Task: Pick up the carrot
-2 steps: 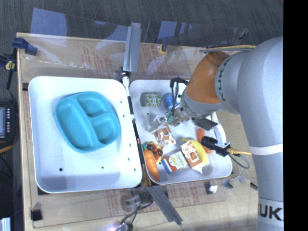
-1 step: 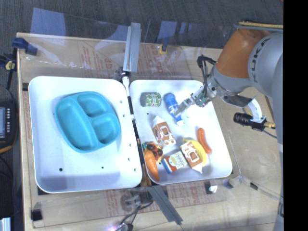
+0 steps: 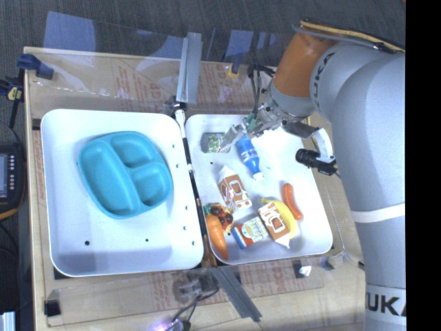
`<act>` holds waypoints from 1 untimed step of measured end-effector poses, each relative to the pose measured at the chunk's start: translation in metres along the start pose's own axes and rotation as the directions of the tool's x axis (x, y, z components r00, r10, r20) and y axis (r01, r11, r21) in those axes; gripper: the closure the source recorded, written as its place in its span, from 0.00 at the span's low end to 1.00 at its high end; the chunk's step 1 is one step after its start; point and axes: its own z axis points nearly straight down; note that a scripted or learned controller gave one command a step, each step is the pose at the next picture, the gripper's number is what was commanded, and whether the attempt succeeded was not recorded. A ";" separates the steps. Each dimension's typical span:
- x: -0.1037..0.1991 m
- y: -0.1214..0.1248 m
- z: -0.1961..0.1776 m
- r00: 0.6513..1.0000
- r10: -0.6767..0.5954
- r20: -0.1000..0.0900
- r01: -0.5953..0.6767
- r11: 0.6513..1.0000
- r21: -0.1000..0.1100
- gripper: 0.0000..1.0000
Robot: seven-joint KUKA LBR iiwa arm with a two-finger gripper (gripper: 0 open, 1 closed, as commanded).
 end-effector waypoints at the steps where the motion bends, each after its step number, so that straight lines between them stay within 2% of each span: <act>1: -0.021 -0.049 -0.036 0.999 -0.045 -0.001 0.045 0.999 0.000 0.00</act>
